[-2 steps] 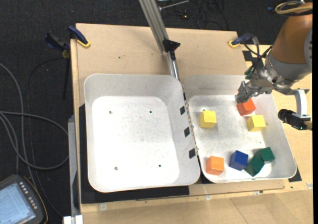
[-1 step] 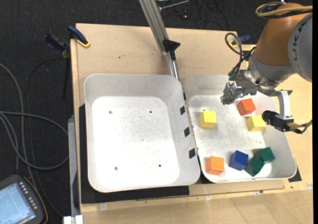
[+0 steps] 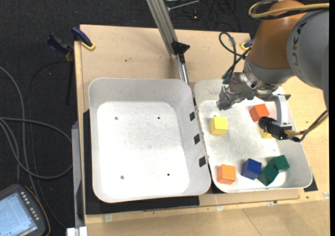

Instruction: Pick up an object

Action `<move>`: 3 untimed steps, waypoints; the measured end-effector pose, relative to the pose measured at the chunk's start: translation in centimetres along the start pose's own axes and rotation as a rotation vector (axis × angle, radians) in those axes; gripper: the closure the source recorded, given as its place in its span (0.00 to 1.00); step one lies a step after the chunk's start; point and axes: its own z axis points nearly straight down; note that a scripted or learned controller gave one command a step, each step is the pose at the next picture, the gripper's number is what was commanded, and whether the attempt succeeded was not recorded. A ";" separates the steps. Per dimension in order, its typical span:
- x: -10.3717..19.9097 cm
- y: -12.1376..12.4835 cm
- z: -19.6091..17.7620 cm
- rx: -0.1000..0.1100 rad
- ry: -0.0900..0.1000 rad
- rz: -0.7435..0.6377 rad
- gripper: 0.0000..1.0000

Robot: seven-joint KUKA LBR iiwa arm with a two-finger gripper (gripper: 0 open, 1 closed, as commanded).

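The right bin point(image 3: 238, 185) holds several blocks: a yellow cube point(image 3: 219, 125) near its left side, an orange cube point(image 3: 259, 112) at the right, a second orange cube point(image 3: 226, 173), a blue cube point(image 3: 252, 168) and two green blocks point(image 3: 275, 169) along the front. My gripper point(image 3: 224, 102) hangs over the back of this bin, just above and to the right of the yellow cube, with nothing seen between its fingers.
The left bin point(image 3: 138, 141) lies beside the right one on the wooden bench point(image 3: 131, 46). A metal pole point(image 3: 159, 12) slants down to the bins' shared back edge. A yellow piece point(image 3: 266, 134) peeks out under a black and white fitting at the right.
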 end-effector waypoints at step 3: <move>14.3 0.1 -0.3 0.003 -0.001 0.001 1.00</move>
